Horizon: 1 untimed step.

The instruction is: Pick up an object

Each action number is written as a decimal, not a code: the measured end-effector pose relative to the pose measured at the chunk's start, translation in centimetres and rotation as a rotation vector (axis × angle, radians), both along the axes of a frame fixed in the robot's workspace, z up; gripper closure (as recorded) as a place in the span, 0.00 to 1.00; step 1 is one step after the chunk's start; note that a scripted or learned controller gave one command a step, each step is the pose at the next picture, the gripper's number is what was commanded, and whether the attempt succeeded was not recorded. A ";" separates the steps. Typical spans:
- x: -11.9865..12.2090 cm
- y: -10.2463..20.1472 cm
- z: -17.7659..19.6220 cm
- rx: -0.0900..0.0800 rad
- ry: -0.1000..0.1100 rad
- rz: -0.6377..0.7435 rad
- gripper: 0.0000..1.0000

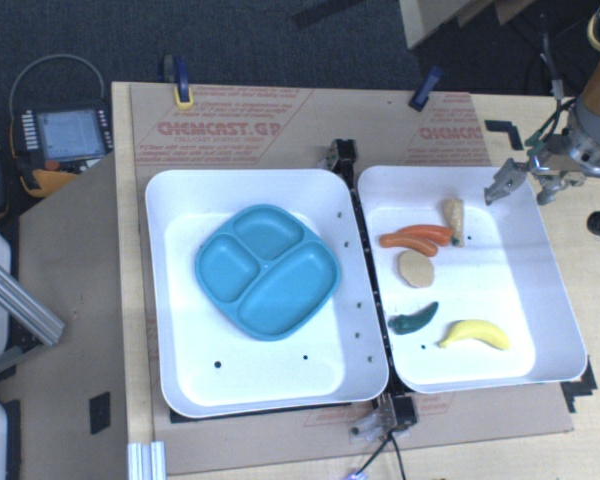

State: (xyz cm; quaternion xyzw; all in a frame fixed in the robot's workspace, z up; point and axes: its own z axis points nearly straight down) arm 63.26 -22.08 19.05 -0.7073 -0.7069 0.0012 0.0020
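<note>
Arm at the right bin's far corner

The gripper [525, 181] hangs with jaws spread and bare over the right bin [550, 268], away from the carrot [416, 237] and banana [475, 335].

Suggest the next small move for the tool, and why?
Probably shift the tool left and down over the right bin toward the orange carrot. It hangs open at the bin's upper right rim, holding nothing, and the carrot is among the closest items.
</note>
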 end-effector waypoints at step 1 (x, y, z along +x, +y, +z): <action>0.1 0.0 0.2 -0.001 -0.005 0.001 0.00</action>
